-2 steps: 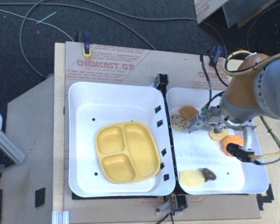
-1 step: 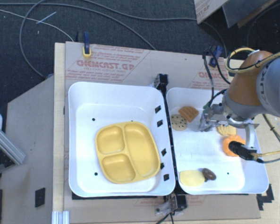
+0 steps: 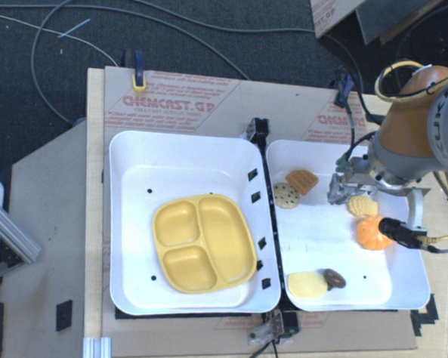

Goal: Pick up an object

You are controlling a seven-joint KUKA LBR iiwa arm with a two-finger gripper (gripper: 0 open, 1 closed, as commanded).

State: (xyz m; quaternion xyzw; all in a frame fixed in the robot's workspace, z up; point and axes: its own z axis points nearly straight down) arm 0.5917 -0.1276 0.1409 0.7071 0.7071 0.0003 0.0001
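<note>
The right bin (image 3: 398, 297) holds several food items: a brown waffle-like piece (image 3: 303, 180), a speckled cookie (image 3: 285, 195), a pale yellow cracker (image 3: 362, 206), an orange fruit (image 3: 370, 234), a yellow slice (image 3: 307, 285) and a small dark brown lump (image 3: 334, 279). My gripper (image 3: 343, 191) is low over the bin's back part, just left of the cracker and right of the waffle piece. Nothing shows between its fingers.
The left bin (image 3: 126, 168) holds a yellow divided tray (image 3: 203, 243) with three compartments. A black divider with clips (image 3: 261, 207) runs between the bins. The arm's orange band (image 3: 409, 121) hangs over the right bin's back right corner. Cables lie on the floor beyond the bench.
</note>
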